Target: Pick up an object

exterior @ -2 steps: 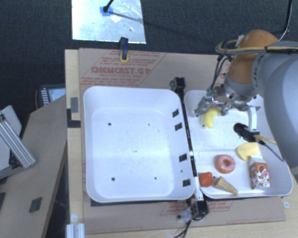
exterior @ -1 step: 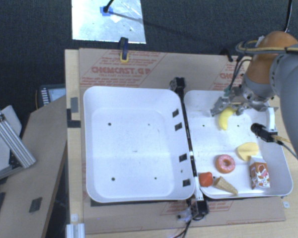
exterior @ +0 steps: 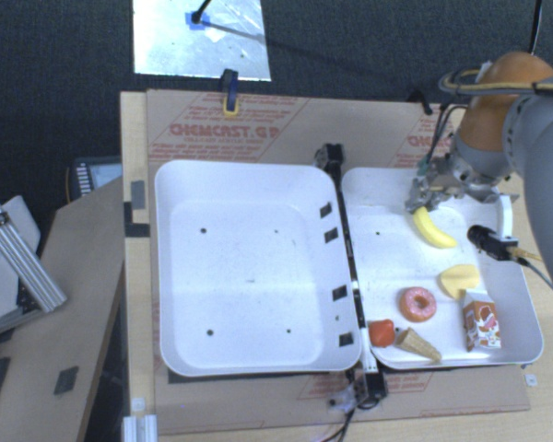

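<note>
Tool (exterior: pixel 422 198) sits low in the right white bin (exterior: pixel 387 247) at the upper end of the curved yellow banana (exterior: pixel 434 228), touching it; can't tell if it's spread or pinching. Near the front: pink-iced donut (exterior: pixel 417 303), yellow wedge (exterior: pixel 459 280), small orange-and-white carton (exterior: pixel 480 324), waffle cone (exterior: pixel 417 344), red piece (exterior: pixel 381 332). Left white bin (exterior: pixel 249 265) alongside.

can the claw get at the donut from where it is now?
Probably yes. The claw hangs over the banana's upper end, and the donut lies flat in the same bin, with open floor around it and nothing on top.
</note>
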Controlling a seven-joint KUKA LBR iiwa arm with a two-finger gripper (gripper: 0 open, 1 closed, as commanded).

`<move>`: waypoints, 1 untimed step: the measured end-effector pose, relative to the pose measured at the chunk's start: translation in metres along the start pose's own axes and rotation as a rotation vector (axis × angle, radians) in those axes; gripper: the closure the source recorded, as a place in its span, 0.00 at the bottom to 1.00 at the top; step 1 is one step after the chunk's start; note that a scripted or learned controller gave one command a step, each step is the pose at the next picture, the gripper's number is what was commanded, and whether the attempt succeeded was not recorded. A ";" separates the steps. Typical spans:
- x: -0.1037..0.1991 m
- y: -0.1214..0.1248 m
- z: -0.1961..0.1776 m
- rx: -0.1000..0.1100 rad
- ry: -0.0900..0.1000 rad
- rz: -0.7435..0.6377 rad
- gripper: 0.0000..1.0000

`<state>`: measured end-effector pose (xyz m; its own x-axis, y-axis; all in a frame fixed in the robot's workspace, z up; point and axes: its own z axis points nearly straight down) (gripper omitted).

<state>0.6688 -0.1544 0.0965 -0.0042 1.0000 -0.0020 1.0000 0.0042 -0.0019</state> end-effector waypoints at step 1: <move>0.076 -0.075 -0.014 0.002 0.006 -0.004 1.00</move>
<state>0.5933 -0.0788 0.1109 -0.0080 1.0000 0.0043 1.0000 0.0080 -0.0042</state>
